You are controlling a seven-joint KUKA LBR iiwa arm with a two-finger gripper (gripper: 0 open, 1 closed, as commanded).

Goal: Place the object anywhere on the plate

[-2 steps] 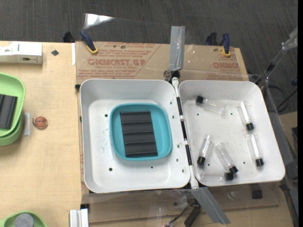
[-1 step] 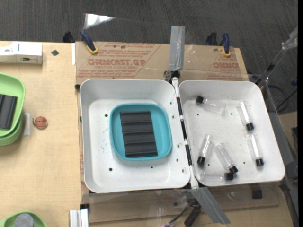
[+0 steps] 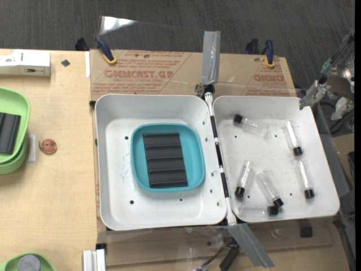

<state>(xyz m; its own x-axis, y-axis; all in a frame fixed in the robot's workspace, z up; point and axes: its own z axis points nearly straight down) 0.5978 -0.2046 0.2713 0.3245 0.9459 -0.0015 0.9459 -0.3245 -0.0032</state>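
Observation:
A teal plate [image 3: 137, 151] sits in the left white bin [image 3: 113, 208], and a black ribbed insert [image 3: 164, 160] covers its middle. Several clear tubes with black caps lie scattered in the right white bin [image 3: 265, 151]: one near the far left [image 3: 248, 123], one at the far right [image 3: 293, 138], and one toward the front [image 3: 243, 179]. A grey metal part that looks like my gripper [image 3: 316, 94] hangs at the right edge, just above the right bin's far right corner. It is apart from every tube and holds nothing that I can see.
A cardboard sheet [image 3: 186, 69] clamped behind the bins carries a grey upright strip [image 3: 211, 55]. On the wooden bench to the left stand a green tray [image 3: 11, 131], a white box [image 3: 23, 64] and a small copper disc [image 3: 48, 146].

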